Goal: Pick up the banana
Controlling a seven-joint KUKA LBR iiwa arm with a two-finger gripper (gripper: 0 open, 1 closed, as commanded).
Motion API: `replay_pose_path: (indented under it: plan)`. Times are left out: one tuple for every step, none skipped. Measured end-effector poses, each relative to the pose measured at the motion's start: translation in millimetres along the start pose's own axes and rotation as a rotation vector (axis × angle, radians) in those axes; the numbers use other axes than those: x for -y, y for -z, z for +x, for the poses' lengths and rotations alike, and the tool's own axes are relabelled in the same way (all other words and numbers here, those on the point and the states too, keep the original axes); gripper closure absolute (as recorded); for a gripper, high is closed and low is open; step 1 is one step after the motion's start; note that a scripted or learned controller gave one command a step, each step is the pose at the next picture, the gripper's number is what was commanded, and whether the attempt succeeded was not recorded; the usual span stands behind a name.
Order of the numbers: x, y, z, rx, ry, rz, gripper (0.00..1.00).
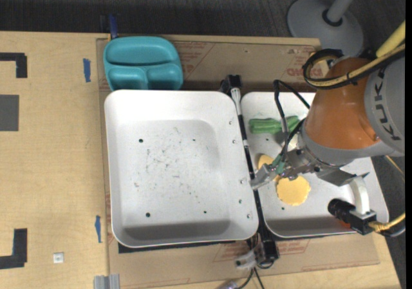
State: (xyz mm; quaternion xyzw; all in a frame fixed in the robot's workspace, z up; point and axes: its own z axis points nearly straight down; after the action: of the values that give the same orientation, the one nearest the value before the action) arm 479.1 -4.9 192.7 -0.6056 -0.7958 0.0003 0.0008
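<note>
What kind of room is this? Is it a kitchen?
Probably a robot test lab, not a kitchen: a big grey and orange robot arm reaches over two white bins on a cardboard-covered bench, with cables around.

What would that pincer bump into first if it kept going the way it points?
The pincer points left, at the rim between the two bins. It would likely meet the right bin's left wall first, then the left bin. Its height above them is unclear.
</note>
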Motion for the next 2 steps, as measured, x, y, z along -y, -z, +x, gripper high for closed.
replay_pose_path:
  plan:
    - [0,0,0,0.000,-0.001,0.000,0.00]
    - [-25,-65,76,0.009,0.080,-0.012,0.00]
